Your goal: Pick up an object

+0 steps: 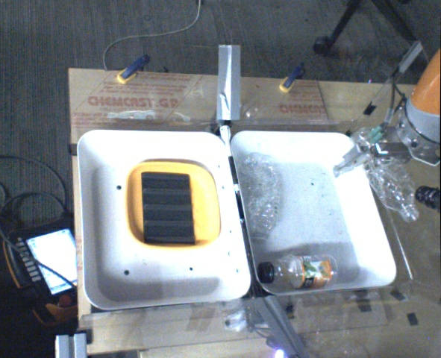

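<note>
Hanging over the right bin's (369, 222) right edge, my hand (377, 154) has something clear and crinkly near it, maybe a bag (392, 185), but I cannot tell if I hold it or how far open my hand is. One bottle (298, 271) lies at the bin's front. The left bin (101, 222) holds a yellow tray (209, 200).

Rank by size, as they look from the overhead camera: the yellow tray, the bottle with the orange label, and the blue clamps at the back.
1. Yellow tray, by far the largest.
2. Bottle.
3. The two clamps, left and right; they look alike, so no ranking between them.
</note>
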{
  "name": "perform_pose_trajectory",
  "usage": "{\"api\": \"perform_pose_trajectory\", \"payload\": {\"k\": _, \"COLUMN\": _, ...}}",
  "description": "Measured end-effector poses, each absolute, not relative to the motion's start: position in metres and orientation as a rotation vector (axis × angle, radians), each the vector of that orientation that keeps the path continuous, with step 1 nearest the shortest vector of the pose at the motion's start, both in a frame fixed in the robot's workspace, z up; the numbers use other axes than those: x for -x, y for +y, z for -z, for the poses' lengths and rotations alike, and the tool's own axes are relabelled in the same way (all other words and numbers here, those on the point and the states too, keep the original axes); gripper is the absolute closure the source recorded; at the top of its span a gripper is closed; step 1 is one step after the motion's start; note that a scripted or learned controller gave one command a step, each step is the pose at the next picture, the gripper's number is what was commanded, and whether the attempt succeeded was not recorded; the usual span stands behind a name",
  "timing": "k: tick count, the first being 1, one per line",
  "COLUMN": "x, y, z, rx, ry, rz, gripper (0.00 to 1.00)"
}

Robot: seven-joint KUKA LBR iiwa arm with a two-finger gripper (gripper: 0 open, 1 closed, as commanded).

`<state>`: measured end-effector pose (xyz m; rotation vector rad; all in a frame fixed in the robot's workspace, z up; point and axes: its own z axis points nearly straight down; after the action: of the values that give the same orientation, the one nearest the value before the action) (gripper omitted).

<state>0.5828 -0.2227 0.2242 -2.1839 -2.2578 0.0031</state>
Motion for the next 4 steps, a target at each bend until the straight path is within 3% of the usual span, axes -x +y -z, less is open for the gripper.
{"api": "perform_pose_trajectory", "payload": {"k": 1, "x": -0.498, "y": -0.143, "z": -0.204, "rx": 2.295, "ry": -2.142, "rz": -0.004, "gripper": 0.00}}
{"api": "perform_pose_trajectory", "payload": {"k": 2, "x": -0.486, "y": -0.167, "z": -0.260, "rx": 2.393, "ry": -2.037, "rz": -0.003, "gripper": 0.00}}
{"api": "perform_pose_trajectory", "payload": {"k": 3, "x": -0.483, "y": -0.113, "z": -0.155, "rx": 2.175, "ry": -2.262, "rz": -0.003, "gripper": 0.00}}
{"api": "perform_pose_trajectory", "payload": {"k": 4, "x": -0.544, "y": -0.180, "z": -0.162, "rx": 2.339, "ry": -2.095, "rz": -0.006, "gripper": 0.00}}
